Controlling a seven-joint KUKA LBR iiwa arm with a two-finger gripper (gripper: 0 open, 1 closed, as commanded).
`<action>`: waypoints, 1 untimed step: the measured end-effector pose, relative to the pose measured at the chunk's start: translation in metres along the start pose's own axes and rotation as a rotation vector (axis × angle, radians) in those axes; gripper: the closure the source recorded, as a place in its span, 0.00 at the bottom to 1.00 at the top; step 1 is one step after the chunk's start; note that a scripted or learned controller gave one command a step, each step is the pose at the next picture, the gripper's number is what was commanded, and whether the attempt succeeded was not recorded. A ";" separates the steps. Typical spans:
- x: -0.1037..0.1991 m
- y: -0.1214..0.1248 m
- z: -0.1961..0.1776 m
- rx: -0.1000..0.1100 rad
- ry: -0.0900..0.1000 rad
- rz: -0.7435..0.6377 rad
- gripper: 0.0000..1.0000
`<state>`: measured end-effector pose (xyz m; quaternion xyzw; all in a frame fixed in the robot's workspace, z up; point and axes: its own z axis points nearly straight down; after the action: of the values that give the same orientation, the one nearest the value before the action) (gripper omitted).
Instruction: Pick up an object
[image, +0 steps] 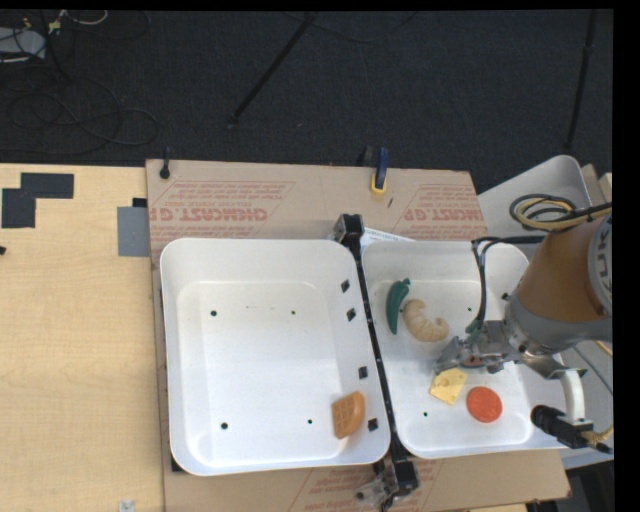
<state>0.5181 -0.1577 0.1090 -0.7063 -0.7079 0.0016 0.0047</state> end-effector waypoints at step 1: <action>0.023 0.056 0.023 -0.008 -0.003 -0.002 0.00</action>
<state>0.5743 -0.1345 0.0860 -0.7057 -0.7086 -0.0003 0.0009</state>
